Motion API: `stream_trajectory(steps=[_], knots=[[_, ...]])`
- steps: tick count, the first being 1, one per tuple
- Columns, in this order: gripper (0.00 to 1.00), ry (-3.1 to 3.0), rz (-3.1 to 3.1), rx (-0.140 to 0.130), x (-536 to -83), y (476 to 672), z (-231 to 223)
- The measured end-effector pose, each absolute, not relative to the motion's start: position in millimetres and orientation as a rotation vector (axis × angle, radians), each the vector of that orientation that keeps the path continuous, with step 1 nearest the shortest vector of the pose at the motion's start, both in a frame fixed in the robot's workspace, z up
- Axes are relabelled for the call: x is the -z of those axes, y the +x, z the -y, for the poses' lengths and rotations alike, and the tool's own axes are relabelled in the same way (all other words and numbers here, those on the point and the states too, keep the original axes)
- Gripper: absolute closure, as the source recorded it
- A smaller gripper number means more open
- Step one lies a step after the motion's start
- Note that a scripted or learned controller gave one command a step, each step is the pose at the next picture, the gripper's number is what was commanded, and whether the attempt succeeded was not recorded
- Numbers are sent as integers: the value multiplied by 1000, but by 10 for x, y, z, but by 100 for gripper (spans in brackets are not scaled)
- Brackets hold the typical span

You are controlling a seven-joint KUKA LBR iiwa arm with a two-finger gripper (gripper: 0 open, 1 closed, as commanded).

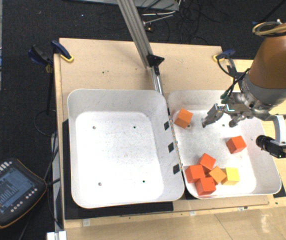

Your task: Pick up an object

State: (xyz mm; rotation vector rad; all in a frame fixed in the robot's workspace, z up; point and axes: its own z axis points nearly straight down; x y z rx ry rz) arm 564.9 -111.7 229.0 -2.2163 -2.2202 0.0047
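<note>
The right bin (263, 184) holds several blocks. One orange block (183, 118) lies near its upper left wall. A red-orange block (236, 144) lies alone toward the right. Near the front sits a cluster of red-orange blocks (201, 175), with a light orange block (217, 174) and a yellow block (231, 175) beside it. My gripper (211, 117) hangs over the upper part of this bin, right of the orange block and apart from it. Its fingers point left and down, with nothing seen between them.
The left bin (78, 149) stands beside the right one. A metal pole (138, 31) slants down from the top to the bins' shared edge. Blue clamps (48, 54) sit at the bench's back corners. A teach pendant (8, 191) lies at lower left.
</note>
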Motion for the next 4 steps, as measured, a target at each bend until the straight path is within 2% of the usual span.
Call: stream_trajectory(steps=[1,3,4], knots=[[0,-2220,2220,-2,-2309,5653,1119],[0,-2218,2220,-4,-1264,5762,1160],[0,-2220,2220,-3,-933,5757,1156]])
